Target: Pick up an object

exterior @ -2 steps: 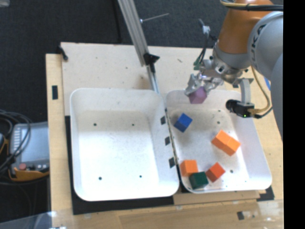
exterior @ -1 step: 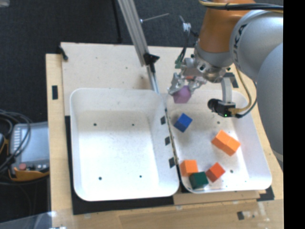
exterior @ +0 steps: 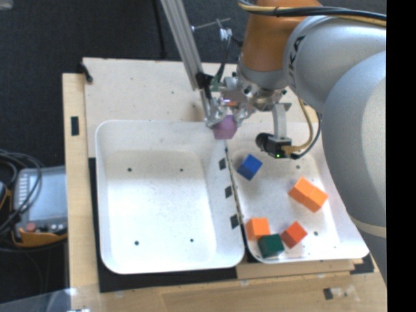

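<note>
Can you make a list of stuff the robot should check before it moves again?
1. Purple block between the pincer fingers: ok.
2. Block lifted above the bins: ok.
3. Grip firm enough to travel: cannot tell.
4. Left bin has bare floor for a drop: ok.
5. Blue block, orange blocks and green block lie apart from the pincer: ok.

Both bins [exterior: 162, 200] matt white plastic, lightly speckled. Bench [exterior: 75, 174] pale bare wood, matt. Arm shell [exterior: 344, 77] smooth grey, satin sheen; orange band [exterior: 276, 28] glossy. Slanted rail [exterior: 182, 34] ribbed bare metal. Blocks [exterior: 309, 194] look smooth and matt. Floor [exterior: 39, 44] dark, rough, carpet-like.
</note>
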{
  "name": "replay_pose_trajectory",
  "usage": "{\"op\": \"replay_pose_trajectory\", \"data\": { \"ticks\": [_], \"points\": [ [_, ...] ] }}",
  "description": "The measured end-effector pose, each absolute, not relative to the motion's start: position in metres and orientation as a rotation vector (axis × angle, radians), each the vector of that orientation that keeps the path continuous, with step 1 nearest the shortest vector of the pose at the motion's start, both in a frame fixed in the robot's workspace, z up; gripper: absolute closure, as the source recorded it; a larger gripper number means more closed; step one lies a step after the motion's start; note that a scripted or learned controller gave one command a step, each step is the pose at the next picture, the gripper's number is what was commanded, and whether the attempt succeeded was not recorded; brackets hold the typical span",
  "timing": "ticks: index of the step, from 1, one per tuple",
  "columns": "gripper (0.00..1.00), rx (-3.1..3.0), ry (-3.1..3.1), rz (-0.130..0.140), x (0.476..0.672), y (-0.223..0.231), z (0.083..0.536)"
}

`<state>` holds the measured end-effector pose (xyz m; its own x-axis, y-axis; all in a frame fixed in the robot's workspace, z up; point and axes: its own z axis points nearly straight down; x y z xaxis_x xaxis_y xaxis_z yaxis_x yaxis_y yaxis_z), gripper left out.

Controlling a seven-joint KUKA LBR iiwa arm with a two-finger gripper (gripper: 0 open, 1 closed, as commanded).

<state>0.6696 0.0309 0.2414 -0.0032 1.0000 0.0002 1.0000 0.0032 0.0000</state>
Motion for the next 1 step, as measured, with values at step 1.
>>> {"op": "replay_pose_trajectory", "data": {
  "ticks": [1],
  "points": [
    [1.0, -2.212, -2.228, 0.004, 0.6643, 0.0893, 0.2316]
  ]
}}
